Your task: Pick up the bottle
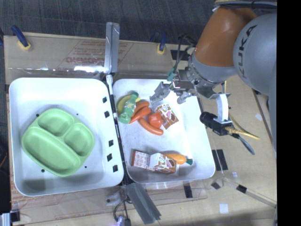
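Counter: brown, cardboard-like top w/ red print, blue clamps at its far edge.

Arm: grey w/ orange band, comes in from the right, wrist over the far right part of the right bin.

Left bin: shallow, white. Holds a light green divided plate, 3 compartments, lying left of centre.

Right bin: white, just beside the left bin, w/ a dark divider strip btwn them. All the small items are in here.

Tool: over the far part of the right bin, tips near the pile of items. Nothing seen btwn the tips; can't tell if wide or narrow.

Juice carton: lying flat near the front wall of the right bin, orange end pointing right.

Bottle: green, on its side at the far left of the right bin, near the divider, touching a yellow banana-like piece.

Orange carrot toy: just right of the bottle, touching it.

Red pepper-like piece: beside the carrot.

Small snack packet: red-brown, right of the red piece, just below the tool.
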Robot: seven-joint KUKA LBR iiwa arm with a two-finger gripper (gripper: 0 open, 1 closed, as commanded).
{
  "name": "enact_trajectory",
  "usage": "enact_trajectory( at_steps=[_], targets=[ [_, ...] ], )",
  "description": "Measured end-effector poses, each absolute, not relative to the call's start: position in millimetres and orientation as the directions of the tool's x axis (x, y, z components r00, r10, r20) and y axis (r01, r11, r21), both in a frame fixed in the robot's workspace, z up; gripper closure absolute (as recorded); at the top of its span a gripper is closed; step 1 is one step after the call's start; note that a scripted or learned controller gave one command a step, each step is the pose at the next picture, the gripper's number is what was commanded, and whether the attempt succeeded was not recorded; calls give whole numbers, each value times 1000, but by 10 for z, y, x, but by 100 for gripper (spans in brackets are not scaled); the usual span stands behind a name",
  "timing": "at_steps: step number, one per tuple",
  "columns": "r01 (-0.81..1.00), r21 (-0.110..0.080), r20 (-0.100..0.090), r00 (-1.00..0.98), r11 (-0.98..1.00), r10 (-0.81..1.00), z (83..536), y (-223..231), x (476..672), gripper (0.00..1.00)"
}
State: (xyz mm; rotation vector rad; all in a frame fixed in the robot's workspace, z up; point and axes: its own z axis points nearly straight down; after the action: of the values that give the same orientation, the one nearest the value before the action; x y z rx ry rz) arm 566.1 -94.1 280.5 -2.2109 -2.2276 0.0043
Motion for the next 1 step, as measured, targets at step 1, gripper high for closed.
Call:
enact_trajectory(
  at_steps=[1],
  targets=[
    [957, -2, 0, -288, 288, 957, 1356, -1060, 6517, 0]
  ],
)
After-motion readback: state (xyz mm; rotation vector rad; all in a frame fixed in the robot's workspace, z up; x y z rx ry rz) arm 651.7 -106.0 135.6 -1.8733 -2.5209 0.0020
